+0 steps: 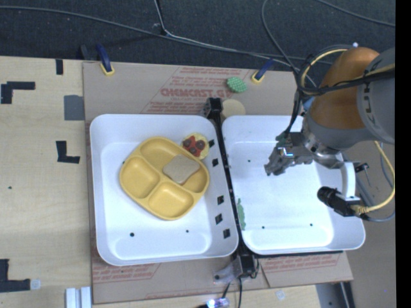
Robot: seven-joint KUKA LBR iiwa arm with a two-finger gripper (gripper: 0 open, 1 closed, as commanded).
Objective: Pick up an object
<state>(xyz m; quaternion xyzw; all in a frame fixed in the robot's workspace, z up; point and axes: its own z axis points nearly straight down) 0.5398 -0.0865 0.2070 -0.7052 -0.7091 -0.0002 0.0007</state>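
While the gripper (277, 165) hangs over the right bin (321, 236), its state impossible to tell, the likeliest pick, a flat tan slice (180, 169) on the yellow tray (144, 178) in the left bin (115, 236), looks light, soft, best pinched edgewise.

robot lab: clamped cardboard (192, 92), cables (192, 40)

The gripper (277, 165) over the right bin (292, 236) is small and dark — its fingertips blur together. A green thing (240, 212) at that bin's left wall is half hidden behind the rim. The red-and-dark bits (195, 145) at the yellow tray's (144, 175) far corner are too small to identify.
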